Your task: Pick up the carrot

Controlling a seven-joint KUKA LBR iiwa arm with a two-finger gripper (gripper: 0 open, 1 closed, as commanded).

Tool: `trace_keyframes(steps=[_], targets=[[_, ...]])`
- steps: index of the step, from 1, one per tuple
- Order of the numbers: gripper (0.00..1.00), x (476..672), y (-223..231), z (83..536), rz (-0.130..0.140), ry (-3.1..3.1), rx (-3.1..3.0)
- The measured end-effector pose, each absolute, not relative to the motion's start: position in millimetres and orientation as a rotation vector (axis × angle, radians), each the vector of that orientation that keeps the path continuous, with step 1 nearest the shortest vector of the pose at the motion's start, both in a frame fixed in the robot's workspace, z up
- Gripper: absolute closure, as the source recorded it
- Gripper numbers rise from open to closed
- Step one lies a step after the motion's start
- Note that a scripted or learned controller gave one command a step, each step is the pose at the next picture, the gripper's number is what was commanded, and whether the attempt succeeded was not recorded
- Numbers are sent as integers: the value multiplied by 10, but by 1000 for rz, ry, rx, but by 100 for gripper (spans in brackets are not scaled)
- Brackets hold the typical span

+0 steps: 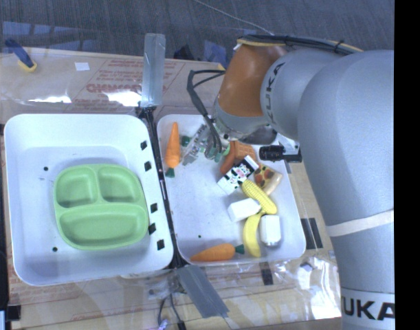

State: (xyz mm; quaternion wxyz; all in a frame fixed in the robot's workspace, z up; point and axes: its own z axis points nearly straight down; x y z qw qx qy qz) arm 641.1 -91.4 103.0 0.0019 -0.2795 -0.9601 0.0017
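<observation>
— Two white bins sat side by side on the bench; what lay in the left bin?

— Just a green divided plate.

— And the carrot?

— One carrot lay along the right bin's left wall near its far corner. A second carrot rested by the near edge, beside two bananas.

— The gripper?

— The gripper hung just beside the far carrot, apart from it. I couldn't tell how it stood.

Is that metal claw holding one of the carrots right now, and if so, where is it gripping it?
Nothing is held: the gripper hangs beside the upper carrot, apart from it.
</observation>
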Motion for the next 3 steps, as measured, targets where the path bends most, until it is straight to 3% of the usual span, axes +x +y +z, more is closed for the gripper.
trace_keyframes(steps=[1,2,3], targets=[[100,5526,-86,1991,-11,-3023,-898],[100,5428,-1030,1327,4,-3040,-773],[0,5442,-1005,1341,1,-3045,-767]])
